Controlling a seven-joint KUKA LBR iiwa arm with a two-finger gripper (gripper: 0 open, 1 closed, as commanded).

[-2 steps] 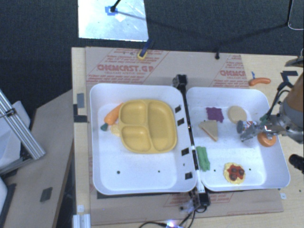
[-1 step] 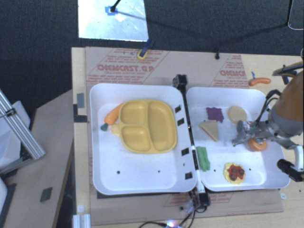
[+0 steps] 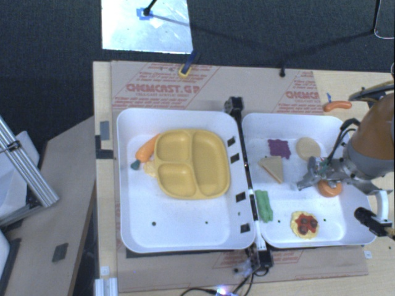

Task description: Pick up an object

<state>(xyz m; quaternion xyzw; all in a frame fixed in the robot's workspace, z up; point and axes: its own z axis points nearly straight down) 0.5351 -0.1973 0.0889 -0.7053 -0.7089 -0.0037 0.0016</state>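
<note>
The right bin [image 3: 281, 123] holds several toy foods: a purple piece [image 3: 279, 147], a round beige biscuit [image 3: 308, 147], a tan wedge [image 3: 272, 168], a green strip [image 3: 264, 205] and a small pizza [image 3: 304, 224]. My gripper [image 3: 310, 176] hangs low over the right part of this bin, between the biscuit and the pizza, just right of the wedge. An orange piece [image 3: 329, 190] lies right beside the gripper's body, partly covered by it. Nothing is visibly held.
The left bin [image 3: 179, 230] carries a yellow divided plate [image 3: 188, 163] with a toy carrot [image 3: 147, 148] at its left rim. A black hinge strip [image 3: 244, 184] separates the bins. An orange sausage [image 3: 337, 106] lies on the bench behind the right bin.
</note>
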